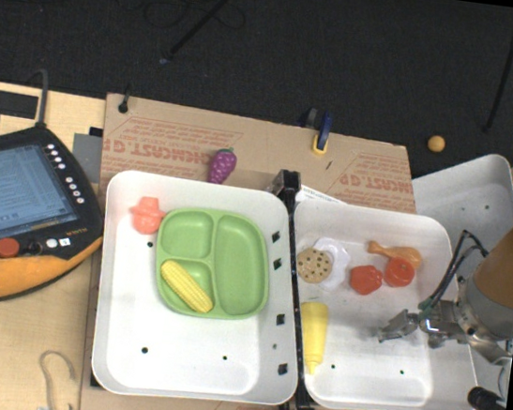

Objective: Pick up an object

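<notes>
Two shallow white bins sit side by side on your desk (20,337), and the layout tells you where the pick is meant to happen. The left bin (122,351) carries a green divided tray (239,263) with a yellow corn cob (186,286) lying in its lower left compartment and a pink toy (146,215) just outside the tray's upper left corner. The right bin (374,382) holds the loose pieces spread apart, which gives you room to come down on any one of them. The tool (402,326) hangs low over the right bin's right half, reaching in from the right, so judge that the target is in this bin. From this slanted view you cannot tell whether the tool is spread or closed, and nothing shows between its tips.

The nearest candidates are two red pieces: a rounded one (365,280) and a second (399,273) touching the end of an orange drumstick-shaped piece (392,252). Both lie up and to the left of the tool, near but apart from it. They look small, smooth and glossy, so they will probably tend to slip. A round speckled cookie (313,265) rests on a white piece near the divider, and a yellow block (312,333) lies against the bin's left wall, a poor approach since the wall crowds it.
</notes>
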{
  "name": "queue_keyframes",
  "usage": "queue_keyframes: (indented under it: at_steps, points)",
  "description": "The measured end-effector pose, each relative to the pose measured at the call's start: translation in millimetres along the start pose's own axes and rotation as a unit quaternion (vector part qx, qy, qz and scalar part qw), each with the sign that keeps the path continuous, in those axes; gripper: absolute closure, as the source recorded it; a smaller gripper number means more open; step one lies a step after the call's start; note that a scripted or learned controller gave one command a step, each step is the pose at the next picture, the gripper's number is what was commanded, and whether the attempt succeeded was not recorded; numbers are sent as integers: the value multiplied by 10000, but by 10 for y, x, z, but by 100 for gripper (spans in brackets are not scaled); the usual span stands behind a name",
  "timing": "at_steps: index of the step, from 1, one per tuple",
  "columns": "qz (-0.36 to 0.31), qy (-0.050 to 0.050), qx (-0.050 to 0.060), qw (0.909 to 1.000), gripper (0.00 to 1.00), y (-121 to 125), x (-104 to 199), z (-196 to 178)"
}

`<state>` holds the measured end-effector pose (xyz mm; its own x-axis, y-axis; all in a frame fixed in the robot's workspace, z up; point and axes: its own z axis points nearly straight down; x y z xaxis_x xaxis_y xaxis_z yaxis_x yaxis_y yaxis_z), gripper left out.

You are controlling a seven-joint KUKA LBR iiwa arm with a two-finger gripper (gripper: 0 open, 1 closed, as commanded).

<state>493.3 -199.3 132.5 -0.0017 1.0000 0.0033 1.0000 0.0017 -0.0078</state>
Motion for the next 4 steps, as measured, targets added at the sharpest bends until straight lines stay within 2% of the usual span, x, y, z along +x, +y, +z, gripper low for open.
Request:
queue_keyframes:
  at_steps: [1,2,4]
  points:
    - [0,-12,-30,10000,0,10,22,470]
    - [24,-7,-38,10000,100,11,4,341]
    - [13,-21,-50,10000,100,1,-47,-508]
